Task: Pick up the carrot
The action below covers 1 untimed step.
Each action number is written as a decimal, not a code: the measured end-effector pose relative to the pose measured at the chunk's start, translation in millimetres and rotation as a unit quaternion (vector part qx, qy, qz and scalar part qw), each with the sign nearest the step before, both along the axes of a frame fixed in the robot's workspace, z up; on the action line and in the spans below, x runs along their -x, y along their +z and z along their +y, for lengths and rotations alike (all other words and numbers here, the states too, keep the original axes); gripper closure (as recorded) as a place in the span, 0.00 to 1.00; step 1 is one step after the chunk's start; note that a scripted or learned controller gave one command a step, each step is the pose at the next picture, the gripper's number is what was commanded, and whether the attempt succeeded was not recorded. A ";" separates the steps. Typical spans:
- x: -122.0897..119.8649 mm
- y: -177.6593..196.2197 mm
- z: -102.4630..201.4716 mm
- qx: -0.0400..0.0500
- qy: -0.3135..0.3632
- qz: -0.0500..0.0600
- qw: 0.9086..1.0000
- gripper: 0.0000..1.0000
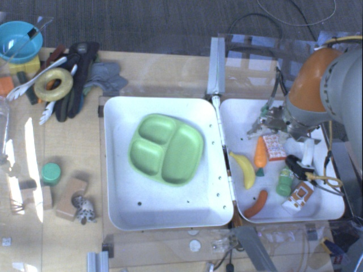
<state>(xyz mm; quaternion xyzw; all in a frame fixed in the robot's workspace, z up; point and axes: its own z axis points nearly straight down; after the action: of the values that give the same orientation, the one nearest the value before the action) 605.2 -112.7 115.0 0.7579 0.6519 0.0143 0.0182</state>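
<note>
The hand (266, 122) hangs over the far part of the right bin (238, 109), its dark fingers pointing left; whether they are spread or closed cannot be told. The carrot (260, 153) lies just near of the hand, on the bin floor, apart from the fingers. A small red-and-white packet (274, 146) touches the carrot's right side. A banana (245, 169) lies just left of the carrot, a sausage (256, 203) nearer still, and a green bottle (285, 182) and a carton (299, 196) to the right. The left bin (113, 152) holds a green divided plate (167, 148). On the desk (68, 146) at far left sit a blue bowl (18, 40) and a yellow ring (53, 84).
</note>
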 end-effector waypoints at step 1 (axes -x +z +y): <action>36.8 -13.7 -1.8 -0.004 -0.085 -0.001 0.996 0.00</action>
<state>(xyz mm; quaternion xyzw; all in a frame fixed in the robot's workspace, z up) 568.4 -114.5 101.3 0.8107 0.5850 0.0164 0.0168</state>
